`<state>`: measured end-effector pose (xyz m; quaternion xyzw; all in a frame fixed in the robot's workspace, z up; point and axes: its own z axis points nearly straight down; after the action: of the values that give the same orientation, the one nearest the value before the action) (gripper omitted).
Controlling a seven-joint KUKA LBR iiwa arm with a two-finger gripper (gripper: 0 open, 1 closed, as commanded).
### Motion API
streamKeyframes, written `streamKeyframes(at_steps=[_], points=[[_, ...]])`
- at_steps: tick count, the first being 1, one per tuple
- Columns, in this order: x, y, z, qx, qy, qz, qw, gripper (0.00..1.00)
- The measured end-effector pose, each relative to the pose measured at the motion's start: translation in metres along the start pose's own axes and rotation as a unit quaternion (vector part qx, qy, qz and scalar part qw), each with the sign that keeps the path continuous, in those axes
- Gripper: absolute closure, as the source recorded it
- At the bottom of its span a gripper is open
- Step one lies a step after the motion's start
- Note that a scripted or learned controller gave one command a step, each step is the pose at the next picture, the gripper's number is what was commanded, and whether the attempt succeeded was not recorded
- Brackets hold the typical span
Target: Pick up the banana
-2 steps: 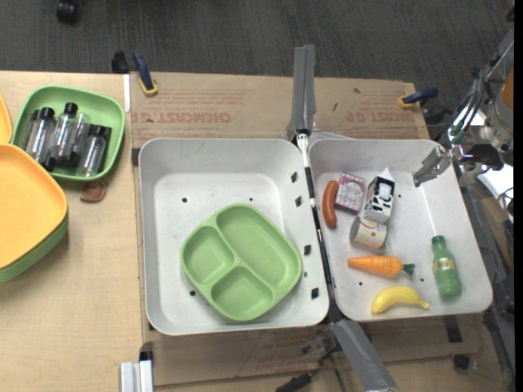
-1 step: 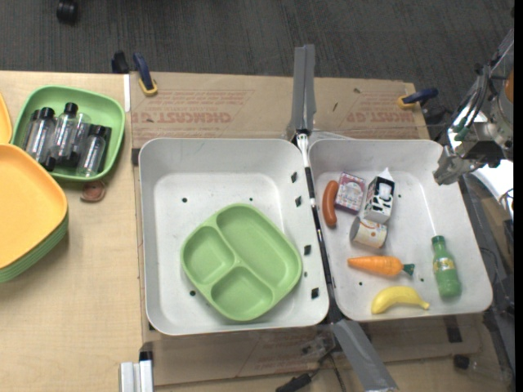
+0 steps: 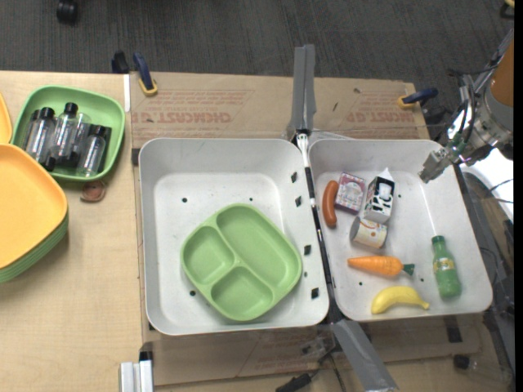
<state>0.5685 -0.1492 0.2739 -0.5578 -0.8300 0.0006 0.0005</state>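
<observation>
The banana (image 3: 400,300) lies flat near the front edge of the right bin (image 3: 478,292); the carrot (image 3: 377,265) is just behind it and the green bottle (image 3: 446,266) is just to its right, so you have little room on those sides. Your gripper (image 3: 435,167) hangs over the back right rim of that bin, well apart from the banana; it is too small and dark here to tell if the claw is wide or narrow (so I won't guess). Bring it forward and down over the fat middle of the banana; turn the claw so it closes across the short way, not along the curve; go slow near the carrot.

The bins sit on brown cardboard (image 3: 245,109); the left bin (image 3: 155,243) holds a green tray (image 3: 239,260); yellow plates (image 3: 29,211) and a green dish of small bottles (image 3: 67,131) rest on the wood bench; grey carpet (image 3: 245,15) lies behind.
</observation>
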Motion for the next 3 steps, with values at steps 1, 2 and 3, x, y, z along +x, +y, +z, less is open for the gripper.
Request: streamKeyframes(at_steps=[1,2,3], points=[[0.015,-0.041,0.006,-0.001,0.000,-0.183,0.9830,1.00],[0.036,-0.066,-0.011,-0.001,-0.001,-0.301,0.9536,1.00],[-0.026,-0.058,-0.004,-0.002,-0.002,-0.422,0.9065,1.00]])
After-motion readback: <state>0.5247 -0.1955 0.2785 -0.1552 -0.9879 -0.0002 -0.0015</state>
